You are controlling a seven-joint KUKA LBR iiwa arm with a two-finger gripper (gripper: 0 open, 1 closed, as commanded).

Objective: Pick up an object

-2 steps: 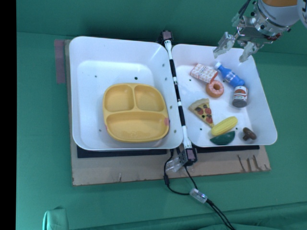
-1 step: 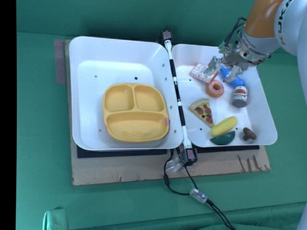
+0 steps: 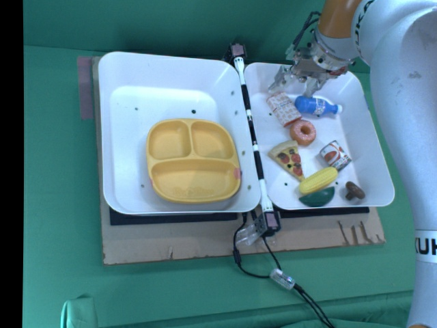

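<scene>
Toy food in the right bin, end effector poised at its far edge.

Nearest, a black cable [image 3: 273,268] trails over the green cloth [image 3: 54,251] covering the worktop, before a brown cardboard sheet [image 3: 171,241] under both bins. The left bin [image 3: 123,80] holds a yellow divided plate [image 3: 193,160]. The right bin [image 3: 372,149] holds a mushroom [image 3: 354,191], corn cob [image 3: 318,180], pizza slice [image 3: 288,158], small can [image 3: 334,155], doughnut [image 3: 302,132] and blue bottle [image 3: 317,105]. Farthest, the end effector [image 3: 299,82] hangs just above the bottle, fingers spread, pinching nothing.
</scene>
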